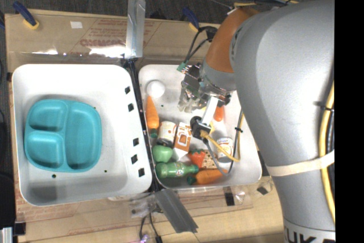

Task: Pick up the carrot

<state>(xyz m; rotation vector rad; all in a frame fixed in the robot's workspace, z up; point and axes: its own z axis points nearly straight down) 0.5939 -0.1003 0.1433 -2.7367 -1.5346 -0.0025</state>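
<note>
Two hazards looming, judging from the layout. Hovering with the gripper (192, 101) over the upper middle of the right bin (250, 171), near the carrot (152, 112) but apart from it, holding nothing visible; cannot tell whether spread wide or drawn narrow, being masked by the wrist hardware.

Finding the carrot lying lengthwise, pressed close along that bin's left wall, with a white ball (154, 88) just beyond its upper end and a small can (166, 132) just beside its lower end.

First, probably risking a jam: coming down beside the wall and leaving little room on the wall side, likely scraping the rim or pushing the carrot sideways instead of closing around it. Also risking nudging the can or rolling the ball while descending.

Second, possibly mistaking the target: seeing another orange piece (207, 176) lying at the bottom of the same bin beside a green bottle (176, 169), and a smaller orange bit (219, 114) near the wrist, either one tempting a wrong grab.
</note>
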